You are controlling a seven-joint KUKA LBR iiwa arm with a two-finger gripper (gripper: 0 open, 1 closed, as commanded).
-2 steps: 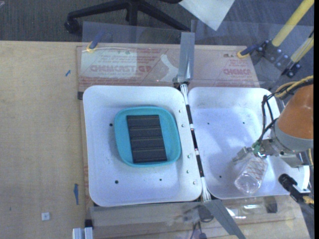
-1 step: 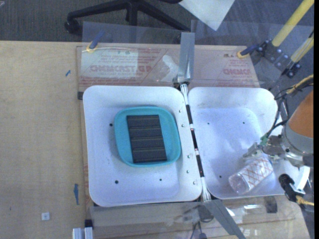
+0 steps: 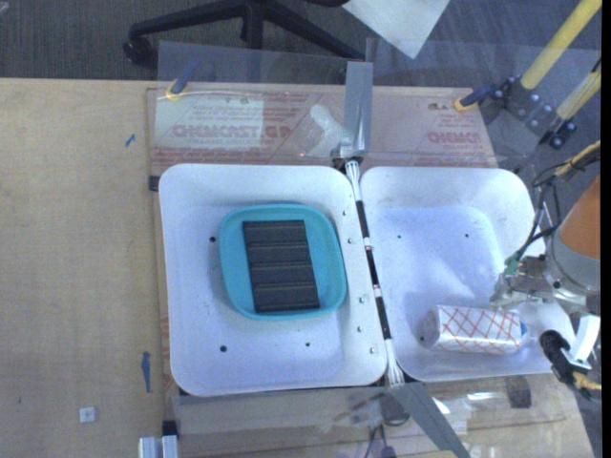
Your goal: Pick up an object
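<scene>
A pale wooden bench [image 3: 67, 256] runs across the scene, smooth and matt, with small blue marks on its left part. On it two shallow white bins stand side by side, both of thin moulded plastic with rounded corners and small dark holes in their floors.

The left bin [image 3: 191, 351] holds a teal dish [image 3: 229, 256], a soft-cornered square with a glossy raised rim. Inside the dish lies a dark grey block [image 3: 280, 265], rectangular and ribbed crosswise into several bands.

Beyond the bins, at the far side, a clear plastic sheet [image 3: 239, 127] with reddish print lies flat, and a grey metal post [image 3: 357, 103] rises where the two bins meet.

The right bin [image 3: 439, 208] holds a cylinder [image 3: 474, 327] lying on its side in the near part, towards the right wall; it is wrapped in white with a red lattice of diamonds, and its left end is a plain grey round face.

Just right of and slightly beyond the cylinder, the gripper [image 3: 520, 289] hangs over the bin's right edge, a metallic cluster with wires below the arm's orange band [image 3: 582, 227]. Whether it touches the cylinder, or whether its fingers are apart or together, cannot be told.
</scene>
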